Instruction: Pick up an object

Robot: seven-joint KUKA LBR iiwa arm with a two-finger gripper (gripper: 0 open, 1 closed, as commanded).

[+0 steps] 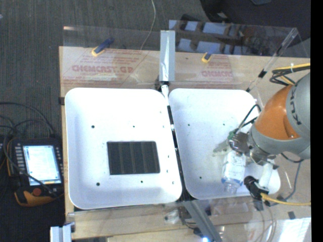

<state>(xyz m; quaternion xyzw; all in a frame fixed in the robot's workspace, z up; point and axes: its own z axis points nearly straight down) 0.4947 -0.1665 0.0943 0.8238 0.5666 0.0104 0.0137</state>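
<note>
A clear plastic bottle [232, 172] lies in the right bin [202, 120], near its front right corner, with its cap end pointing toward the front edge. My gripper [240, 146] is low over the bottle's upper end, at the end of the grey arm with the orange band [276, 118]. The wrist covers the spot where gripper and bottle meet, so whether they touch is hidden. A flat dark ribbed rectangle [133, 157] lies in the middle of the left bin [91, 110].
The two bins meet at a dark seam [172, 130]. A handheld pendant with a lit screen [36, 166] sits off the bench at the left. Cables [276, 199] loop near the right bin's front right corner. A clear panel stands behind the bins.
</note>
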